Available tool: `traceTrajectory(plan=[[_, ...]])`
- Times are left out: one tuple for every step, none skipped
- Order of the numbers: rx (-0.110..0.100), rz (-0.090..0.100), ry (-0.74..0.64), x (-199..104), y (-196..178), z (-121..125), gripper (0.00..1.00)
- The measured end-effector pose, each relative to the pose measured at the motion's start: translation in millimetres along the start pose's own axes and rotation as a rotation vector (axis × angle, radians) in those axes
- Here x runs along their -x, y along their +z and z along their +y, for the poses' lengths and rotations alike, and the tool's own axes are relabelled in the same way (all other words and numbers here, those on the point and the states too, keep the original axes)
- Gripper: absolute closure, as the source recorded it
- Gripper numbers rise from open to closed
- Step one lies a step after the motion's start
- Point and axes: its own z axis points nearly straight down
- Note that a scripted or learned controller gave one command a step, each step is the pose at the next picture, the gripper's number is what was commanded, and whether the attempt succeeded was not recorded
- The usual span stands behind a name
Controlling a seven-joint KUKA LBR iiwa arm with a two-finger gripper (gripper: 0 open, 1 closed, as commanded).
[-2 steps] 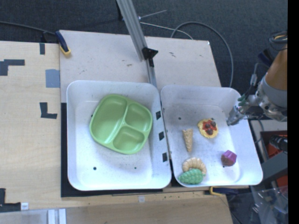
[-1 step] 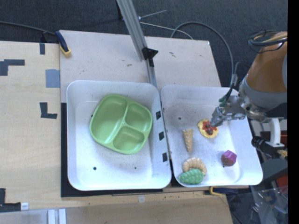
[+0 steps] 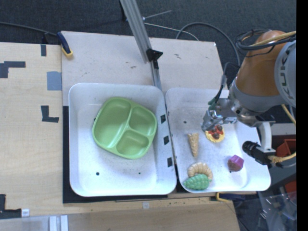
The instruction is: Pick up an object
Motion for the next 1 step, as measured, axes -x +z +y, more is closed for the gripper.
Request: traceTrajectory(plan=[[-0.001,0.000,-0.001,-60.7,1.3,1.8,1.00]])
